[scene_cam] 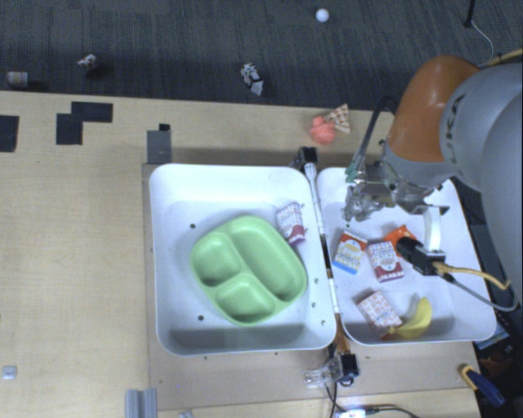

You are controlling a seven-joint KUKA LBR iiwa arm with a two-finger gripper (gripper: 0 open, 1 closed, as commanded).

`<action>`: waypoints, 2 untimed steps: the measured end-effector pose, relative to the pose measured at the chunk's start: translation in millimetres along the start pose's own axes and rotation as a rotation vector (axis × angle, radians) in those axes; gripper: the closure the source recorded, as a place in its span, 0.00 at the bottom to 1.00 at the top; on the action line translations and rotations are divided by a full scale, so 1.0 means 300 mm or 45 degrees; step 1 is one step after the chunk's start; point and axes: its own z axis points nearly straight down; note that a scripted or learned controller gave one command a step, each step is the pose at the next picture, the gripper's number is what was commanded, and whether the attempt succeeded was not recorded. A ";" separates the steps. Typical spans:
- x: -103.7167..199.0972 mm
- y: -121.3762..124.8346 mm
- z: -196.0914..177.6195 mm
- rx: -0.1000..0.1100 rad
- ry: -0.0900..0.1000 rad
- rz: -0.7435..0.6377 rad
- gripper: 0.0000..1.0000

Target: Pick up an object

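Yellow curved banana [417, 320] touches a red-and-white carton [378, 309] in right bin [448, 331]; pincer [357, 209] state cannot be told.

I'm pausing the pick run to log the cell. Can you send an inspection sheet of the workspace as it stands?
Surface: pale bench bearing a left bin and a right bin, both white.
Job's things: the right bin holds a blue-and-white carton, a red carton, a patterned carton, an orange item and a banana. The left bin holds a green divided plate and a small packet.
Clutter: pink ball on the bench behind the bins.
Grippers: gripper hovers over the right bin's rear left part.
Cables: thin wires at the bench's front edge.
Surroundings: dark carpet with scattered scraps and a white ball.
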 end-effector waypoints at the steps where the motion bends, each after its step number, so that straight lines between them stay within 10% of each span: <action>1: -0.004 -0.003 0.003 0.004 -0.002 0.000 0.00; 2: -0.299 -0.085 0.173 0.005 -0.004 0.003 0.00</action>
